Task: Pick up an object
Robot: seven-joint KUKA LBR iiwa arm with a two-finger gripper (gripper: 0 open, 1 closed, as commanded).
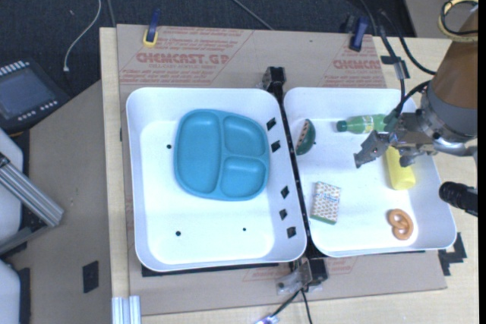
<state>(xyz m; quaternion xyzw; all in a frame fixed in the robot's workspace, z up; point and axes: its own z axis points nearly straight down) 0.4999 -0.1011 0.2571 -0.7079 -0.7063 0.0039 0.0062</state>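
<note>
From the camera view, the gripper point(389, 150) hangs over the right bin point(357, 239), near that bin's far right corner. Its two dark fingers point(367, 152) are spread apart with nothing between them. One finger tip sits close to the neck end of a green bottle point(363, 124) lying on its side along the far edge; the other stands over the top end of a yellow block point(400, 170) that lies toward the right edge of the bin.

The task's object could be either of these. The yellow block looks the nearest candidate, lying just beneath the wrist. To do the step well, the gripper should centre over the block's middle rather than its end, turn so the fingers straddle its narrow width, and descend until they pass its sides before closing. The bottle is round and may roll away if nudged, so I would keep clear of it.

Counted in the right bin: one green bottle, one yellow block, one patterned packet point(326, 202) near the middle divider, one pretzel-shaped piece point(400, 223) near the near right corner, and one melon-slice toy point(304, 136) against the divider. The left bin point(152, 239) holds one blue divided plate point(222, 154).
</note>
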